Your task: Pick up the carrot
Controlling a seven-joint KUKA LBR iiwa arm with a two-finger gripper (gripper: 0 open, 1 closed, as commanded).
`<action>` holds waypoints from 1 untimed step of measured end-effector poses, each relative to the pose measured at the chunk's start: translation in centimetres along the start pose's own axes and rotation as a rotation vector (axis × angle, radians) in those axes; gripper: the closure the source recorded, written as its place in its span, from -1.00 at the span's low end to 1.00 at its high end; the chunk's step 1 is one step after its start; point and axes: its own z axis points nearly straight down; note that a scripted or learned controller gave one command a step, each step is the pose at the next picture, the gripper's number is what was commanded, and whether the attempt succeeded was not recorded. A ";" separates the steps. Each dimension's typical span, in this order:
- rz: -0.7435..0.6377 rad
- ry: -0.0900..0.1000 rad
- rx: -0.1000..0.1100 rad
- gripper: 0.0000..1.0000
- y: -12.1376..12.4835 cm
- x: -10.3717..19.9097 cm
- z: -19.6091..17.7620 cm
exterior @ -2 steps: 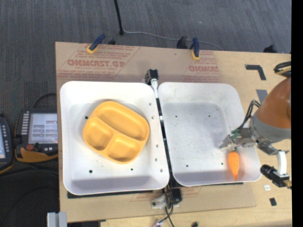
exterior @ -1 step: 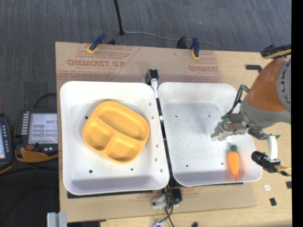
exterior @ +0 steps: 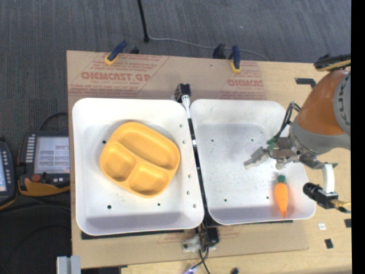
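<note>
The carrot (exterior: pixel 281 197), orange with a small green top, lies upright along the right bin's (exterior: pixel 228 131) front right corner, close to the rim. My gripper (exterior: pixel 267 160) hangs over the right side of that bin, just above and to the left of the carrot's green top. It is open, with one finger (exterior: pixel 254 159) reaching left and nothing between the fingers. The grey arm with its orange band (exterior: pixel 325 110) comes in from the right.
A yellow three-compartment plate (exterior: pixel 140 158) rests in the left bin (exterior: pixel 85 153). A black divider bar (exterior: pixel 193 141) runs between the bins. Clamps (exterior: pixel 235 61) hold the cardboard at the back edge, and a teach pendant (exterior: pixel 48 158) sits off the bench at left.
</note>
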 end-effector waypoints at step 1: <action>-0.005 0.002 -0.013 -1.00 -3.4 -2.9 4.4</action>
